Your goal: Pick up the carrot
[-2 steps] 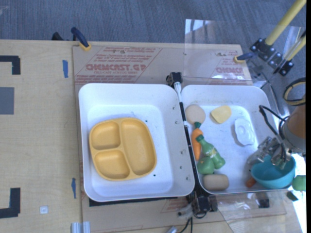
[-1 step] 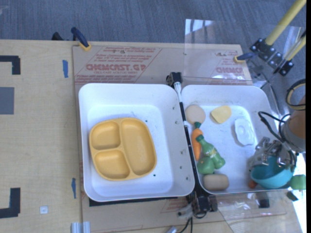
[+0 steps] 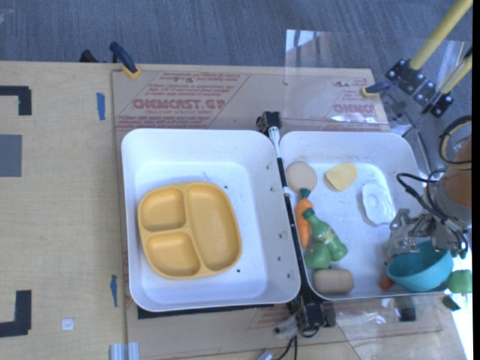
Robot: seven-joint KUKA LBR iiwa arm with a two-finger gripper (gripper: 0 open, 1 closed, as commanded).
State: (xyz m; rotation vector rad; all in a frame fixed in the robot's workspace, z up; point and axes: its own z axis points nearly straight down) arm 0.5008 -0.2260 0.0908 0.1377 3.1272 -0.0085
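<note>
The carrot (image 3: 303,222) is a small orange toy with a green top. It lies along the left wall of the right bin (image 3: 352,152), its green end pointing to the back. My gripper (image 3: 412,238) hangs low over the right side of that bin, just above a blue bowl (image 3: 424,271) in the near right corner. It is well to the right of the carrot and apart from it. Nothing shows between its tips.
Against the carrot's right side lies a lumpy green toy (image 3: 325,247). A brown oval (image 3: 332,280), a beige round piece (image 3: 301,175), a yellow chip (image 3: 341,176) and a white piece (image 3: 376,203) also lie in the right bin. The left bin (image 3: 150,156) holds a yellow divided plate (image 3: 189,229).
</note>
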